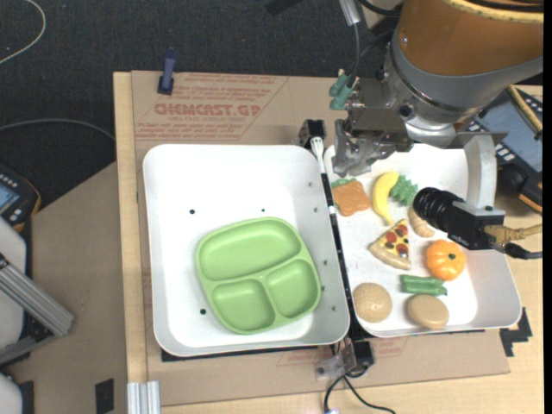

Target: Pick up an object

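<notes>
Left bin (185,197): far half bare.
Green plate (256,272): fills its near middle.
Right bin (493,296): toy foods (392,244) crowd it, gaps narrow; near-right corner bare.
Hand (347,169): over its far-left corner.

Arm (496,76): one, grey, reaching in from the right at the top of the scene and bent steeply downward toward the view's left. Band (470,11): broad, orange, wrapping the arm just above the grey wrist (431,102), which narrows into a darker metal mount. Gripper (348,164): dull metal, fixed under the wrist, pointing straight down and hanging low; whether it holds anything cannot be made out from here.
</notes>
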Controlling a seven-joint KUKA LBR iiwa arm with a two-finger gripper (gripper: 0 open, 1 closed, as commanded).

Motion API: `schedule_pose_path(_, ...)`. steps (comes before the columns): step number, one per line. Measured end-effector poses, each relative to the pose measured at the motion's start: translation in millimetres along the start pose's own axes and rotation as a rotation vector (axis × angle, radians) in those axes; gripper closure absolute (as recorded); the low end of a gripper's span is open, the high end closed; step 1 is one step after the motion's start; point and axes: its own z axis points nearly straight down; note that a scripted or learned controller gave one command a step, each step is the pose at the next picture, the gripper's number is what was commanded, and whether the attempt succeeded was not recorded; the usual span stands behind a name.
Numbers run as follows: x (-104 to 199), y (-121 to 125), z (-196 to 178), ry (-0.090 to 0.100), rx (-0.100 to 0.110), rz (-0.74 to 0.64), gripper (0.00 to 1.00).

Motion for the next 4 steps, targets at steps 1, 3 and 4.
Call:
schedule_pose_path(1,0,1,-10,0.000,-0.002,-0.001,1.00)
schedule_pose_path(3,-26,1,-13,0.005,-0.016,-0.003,1.00)
schedule_pose_path(4,-4,-2,76,-0.002,0.013,0.000,1.00)
